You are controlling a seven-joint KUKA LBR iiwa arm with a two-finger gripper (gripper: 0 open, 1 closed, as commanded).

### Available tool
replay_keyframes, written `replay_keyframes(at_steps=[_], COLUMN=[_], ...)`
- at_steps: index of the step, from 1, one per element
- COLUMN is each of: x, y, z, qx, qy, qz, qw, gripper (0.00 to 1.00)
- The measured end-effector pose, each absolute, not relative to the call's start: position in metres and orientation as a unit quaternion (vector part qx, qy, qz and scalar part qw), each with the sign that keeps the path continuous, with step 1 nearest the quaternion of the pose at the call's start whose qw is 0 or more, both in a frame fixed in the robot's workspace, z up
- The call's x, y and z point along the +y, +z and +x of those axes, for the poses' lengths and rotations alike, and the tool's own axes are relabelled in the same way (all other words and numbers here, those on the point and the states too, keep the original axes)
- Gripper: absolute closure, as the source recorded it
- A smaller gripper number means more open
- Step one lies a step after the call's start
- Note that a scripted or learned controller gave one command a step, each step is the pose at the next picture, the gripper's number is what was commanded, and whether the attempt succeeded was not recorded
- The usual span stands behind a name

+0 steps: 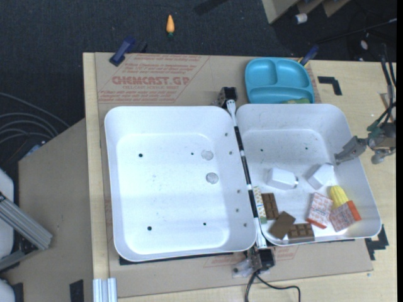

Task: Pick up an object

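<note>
Your jaws hover at the right bin's right rim; whether they are released or clenched you cannot tell. The nearest pick, a white block, lies just inward and toward the bin's near edge, its long axis slanted.

Gripper at right bin edge; items in its near corner.
</note>
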State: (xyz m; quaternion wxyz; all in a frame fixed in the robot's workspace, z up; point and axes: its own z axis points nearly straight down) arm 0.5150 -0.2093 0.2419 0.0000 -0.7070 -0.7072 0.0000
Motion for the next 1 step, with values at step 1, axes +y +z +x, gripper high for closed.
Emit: replay_keyframes(at_steps=[1], x=[-0.1083], y=[0.1757], z=[0.4810], qx=[-0.707], qy=[0.0004], qz=[-0.707], qw=[0.002], gripper=[0.00])
